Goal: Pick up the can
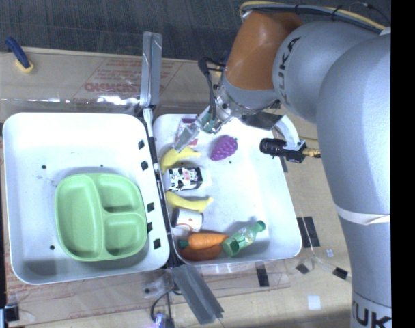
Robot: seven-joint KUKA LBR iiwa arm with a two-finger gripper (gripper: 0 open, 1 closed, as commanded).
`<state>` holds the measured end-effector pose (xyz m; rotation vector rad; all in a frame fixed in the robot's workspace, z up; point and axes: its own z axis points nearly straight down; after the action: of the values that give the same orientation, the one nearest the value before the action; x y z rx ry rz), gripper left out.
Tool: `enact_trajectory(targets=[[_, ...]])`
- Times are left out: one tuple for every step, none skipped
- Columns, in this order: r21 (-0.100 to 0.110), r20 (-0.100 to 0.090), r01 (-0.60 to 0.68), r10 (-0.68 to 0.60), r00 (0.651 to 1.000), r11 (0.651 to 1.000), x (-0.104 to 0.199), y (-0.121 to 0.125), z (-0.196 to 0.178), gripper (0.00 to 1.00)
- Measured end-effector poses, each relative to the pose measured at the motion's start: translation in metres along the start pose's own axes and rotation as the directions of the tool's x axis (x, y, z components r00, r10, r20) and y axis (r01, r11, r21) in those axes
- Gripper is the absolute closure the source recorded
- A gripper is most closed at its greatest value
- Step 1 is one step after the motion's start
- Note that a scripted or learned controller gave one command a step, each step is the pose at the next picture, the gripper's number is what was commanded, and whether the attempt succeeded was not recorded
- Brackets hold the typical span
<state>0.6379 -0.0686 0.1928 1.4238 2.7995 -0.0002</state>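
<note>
The can [185, 177], black and white in a cow-hide pattern, lies on its side near the left wall of the right bin [276, 197], not yet picked up. One banana [176, 156] lies just above it, another banana [188, 201] just below, crowding both sides. The gripper [187, 139] hovers above the upper banana, near the can; whether its jaws are parted or closed I cannot tell. Purple grapes [223, 147], a carrot [206, 240] and a green bottle [244, 237] lie further off; a green divided tray [102, 216] sits in the left bin [30, 135]
</note>
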Motion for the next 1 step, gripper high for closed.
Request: enact_trajectory(targets=[[0.003,-0.002,-0.121,0.121,0.993,0.993,0.041,-0.0684,0.0012,0.0]])
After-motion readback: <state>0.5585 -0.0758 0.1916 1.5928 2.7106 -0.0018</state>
